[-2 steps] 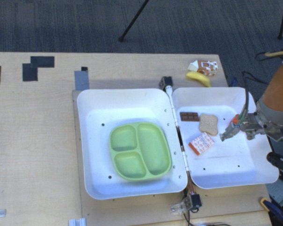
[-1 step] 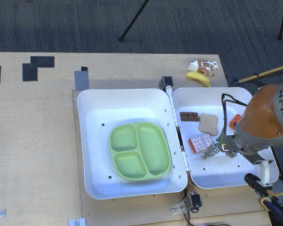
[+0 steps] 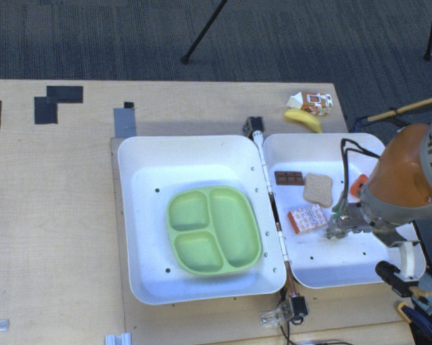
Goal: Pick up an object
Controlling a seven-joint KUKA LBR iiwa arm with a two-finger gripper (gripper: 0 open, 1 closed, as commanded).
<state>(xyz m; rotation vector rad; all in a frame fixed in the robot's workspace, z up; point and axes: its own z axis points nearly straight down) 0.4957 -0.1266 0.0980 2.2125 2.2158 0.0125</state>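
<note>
We list a right bin (image 3: 317,267) holding a chocolate bar (image 3: 288,178), bread slice (image 3: 318,189) and red-white packet (image 3: 307,218). The gripper (image 3: 338,227) sits just beside the packet; we cannot tell how its jaws stand.

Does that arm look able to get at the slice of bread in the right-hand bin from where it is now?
Probably yes. The gripper hangs inside the same bin, just below the slice of bread. The bread lies flat with nothing on top; the chocolate bar and red-patterned packet lie beside it.

The right bin's (image 3: 327,270) right edge is covered by the arm (image 3: 406,178); a red object (image 3: 357,186) is partly hidden there.
</note>
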